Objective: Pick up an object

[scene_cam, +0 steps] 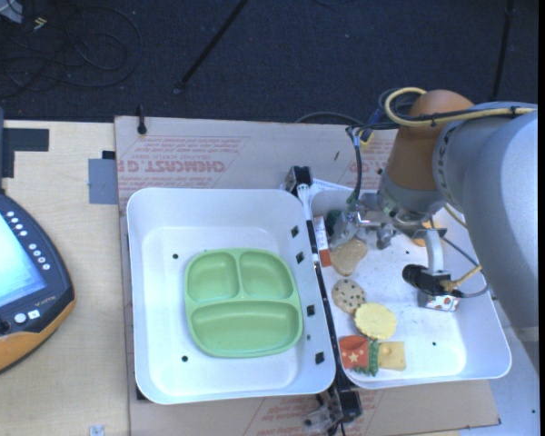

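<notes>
The right bin (477, 357) holds several toy food pieces. A tan bread-like slice (348, 257) lies near the bin's left wall, with a speckled cookie (348, 294) just below it. Further toward the front sit a yellow round piece (375, 321), a red piece with a star (351, 353) and a yellow-orange wedge (392, 356). My gripper (367, 224) hangs low over the back left of this bin, just above and slightly right of the tan slice. Nothing is seen held in it.
The left bin (154, 234) carries a green divided plate (242, 301). A small orange piece (421, 238) peeks out to the right of the gripper. A tablet-like pendant (14, 280) lies at the far left of the bench.
</notes>
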